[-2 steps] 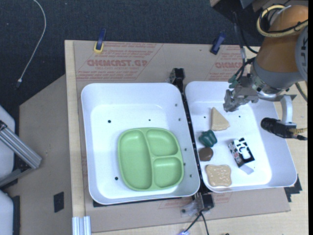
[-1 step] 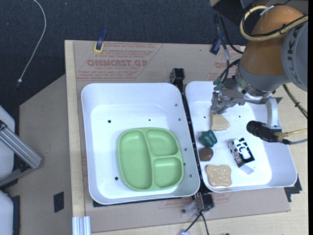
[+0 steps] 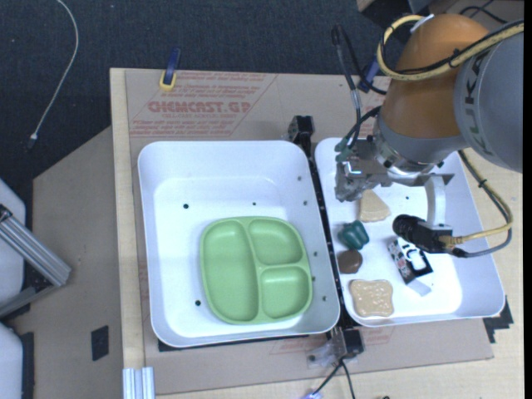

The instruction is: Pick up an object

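The hand (image 3: 356, 181) is low in the right bin (image 3: 474, 293), just above the beige wedge (image 3: 373, 207); its grip I cannot tell; coming down off-centre could push the wedge against the teal piece (image 3: 355, 234).

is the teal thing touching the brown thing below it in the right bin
Cannot tell. In the camera view the teal object sits just above the brown object, too close to settle.

I see a divided plate (image 3: 253, 268) in the left bin (image 3: 158, 169), while the right bin (image 3: 478, 293) holds a cookie (image 3: 371, 297) nearest me and small items behind it.
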`<state>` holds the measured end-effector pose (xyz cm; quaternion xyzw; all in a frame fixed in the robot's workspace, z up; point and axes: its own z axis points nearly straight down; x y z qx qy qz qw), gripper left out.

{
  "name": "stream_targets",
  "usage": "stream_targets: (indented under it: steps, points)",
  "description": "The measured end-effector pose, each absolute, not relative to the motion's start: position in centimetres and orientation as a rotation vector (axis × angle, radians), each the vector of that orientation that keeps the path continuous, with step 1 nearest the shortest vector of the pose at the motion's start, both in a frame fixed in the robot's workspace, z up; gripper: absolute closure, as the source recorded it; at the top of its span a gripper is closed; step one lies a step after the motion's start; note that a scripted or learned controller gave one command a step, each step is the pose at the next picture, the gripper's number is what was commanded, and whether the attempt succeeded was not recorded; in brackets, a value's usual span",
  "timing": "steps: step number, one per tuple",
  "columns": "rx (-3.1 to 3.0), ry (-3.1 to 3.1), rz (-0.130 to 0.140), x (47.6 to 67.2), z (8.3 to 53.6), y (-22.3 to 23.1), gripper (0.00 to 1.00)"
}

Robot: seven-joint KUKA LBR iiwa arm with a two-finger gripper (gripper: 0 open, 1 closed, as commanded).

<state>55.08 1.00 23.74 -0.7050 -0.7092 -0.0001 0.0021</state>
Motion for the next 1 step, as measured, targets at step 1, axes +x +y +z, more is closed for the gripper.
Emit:
stream_targets:
  steps: [1]
  points:
    - [-2.211,-2.225,0.000,53.37,24.37,5.73,1.00]
